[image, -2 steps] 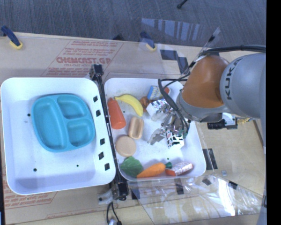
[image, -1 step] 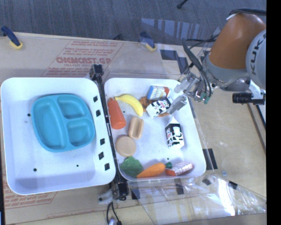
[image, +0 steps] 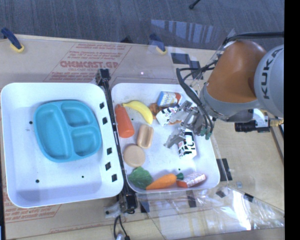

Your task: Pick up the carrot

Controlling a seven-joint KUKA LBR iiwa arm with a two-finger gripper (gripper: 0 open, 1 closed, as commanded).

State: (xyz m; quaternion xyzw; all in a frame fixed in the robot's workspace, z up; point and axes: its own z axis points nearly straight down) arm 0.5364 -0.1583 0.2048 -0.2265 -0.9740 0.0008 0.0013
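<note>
A: From the overhead camera, what worries you most here?

B: A grab at the wrong thing. The pincer (image: 182, 134) hangs over the right bin (image: 210, 160), in the clutter by the black-and-white carton (image: 188, 146), while the carrot (image: 161, 181) lies well apart from it, down along that bin's near edge. If the arm simply drops where it is, I'd expect it to catch the carton or bare bin floor.

A: Anything risky around the carrot itself?

B: It's crowded. Taking the carrot as the landmark: the green leafy vegetable (image: 140, 176) touches its left end, a small wrapped red item (image: 191, 180) sits at its right end, and the round tan bun (image: 135, 155) is just beyond it, up and to the left. The bin wall runs close along its near side. One finger could land on the wall or on a neighbour and knock the carrot away, I'd judge. It also looks tapered and smooth, so an off-centre pinch might let it slip.

A: And the pincer's state?

B: The fingers look spread apart with nothing between them, though wires and glare blur the tips.

A: So where is the carrot relative to it?

B: Nearer the camera and a little to the left, not touching. The banana (image: 139, 110) and the red cylinder (image: 123, 121) lie farther off, toward the bin's far left corner.
</note>
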